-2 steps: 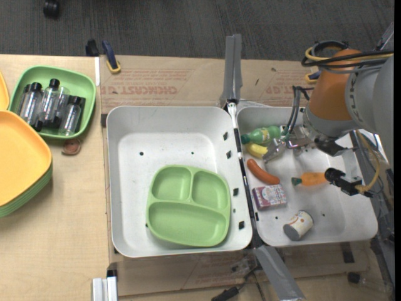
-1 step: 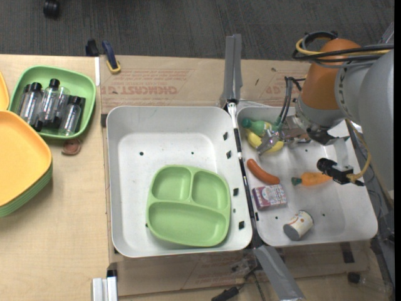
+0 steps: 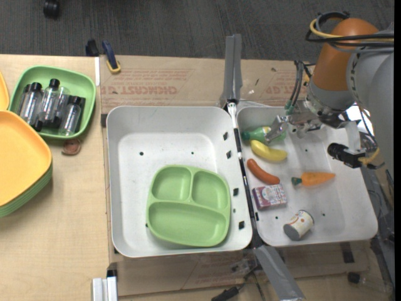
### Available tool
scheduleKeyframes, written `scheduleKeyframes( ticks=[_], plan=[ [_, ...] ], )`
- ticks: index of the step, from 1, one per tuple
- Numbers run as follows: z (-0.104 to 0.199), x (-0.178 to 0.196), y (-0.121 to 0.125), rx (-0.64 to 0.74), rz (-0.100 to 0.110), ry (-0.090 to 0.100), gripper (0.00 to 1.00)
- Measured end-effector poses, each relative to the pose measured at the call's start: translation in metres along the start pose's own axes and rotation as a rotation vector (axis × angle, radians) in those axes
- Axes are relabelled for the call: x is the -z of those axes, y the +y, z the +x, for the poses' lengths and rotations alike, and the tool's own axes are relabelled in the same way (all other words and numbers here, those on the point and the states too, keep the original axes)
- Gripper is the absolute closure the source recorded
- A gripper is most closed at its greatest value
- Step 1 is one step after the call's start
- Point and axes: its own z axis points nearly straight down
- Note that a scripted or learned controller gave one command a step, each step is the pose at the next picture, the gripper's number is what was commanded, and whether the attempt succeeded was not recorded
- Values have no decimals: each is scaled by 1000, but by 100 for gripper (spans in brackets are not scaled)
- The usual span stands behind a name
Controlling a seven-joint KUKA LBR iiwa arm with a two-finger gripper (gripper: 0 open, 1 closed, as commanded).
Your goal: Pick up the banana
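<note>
Under the tool [image 3: 280, 130], banana [image 3: 268, 150] lies unhidden.

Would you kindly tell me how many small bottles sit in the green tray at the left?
4, side by side in the green tray: bottles from left to right; others may be hidden.

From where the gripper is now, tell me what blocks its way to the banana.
Nothing visible does. The gripper hovers just above the banana. A green item lies close beside the banana's upper end, not over it.

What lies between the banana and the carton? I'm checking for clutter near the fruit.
In the camera view, the red sausage lies between the banana and the carton.
</note>
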Motion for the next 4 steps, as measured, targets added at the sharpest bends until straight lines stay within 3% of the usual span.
scheduleKeyframes(
  ticks=[1, 2, 3, 4],
  plan=[
    [8, -33, -35, 251, -29, -12, 0],
    [-1, -37, -9, 348, 35, 11, 0],
    [7, -38, -2, 74, 24, 11, 0],
    [10, -38, -2, 55, 22, 4, 0]
  ],
)
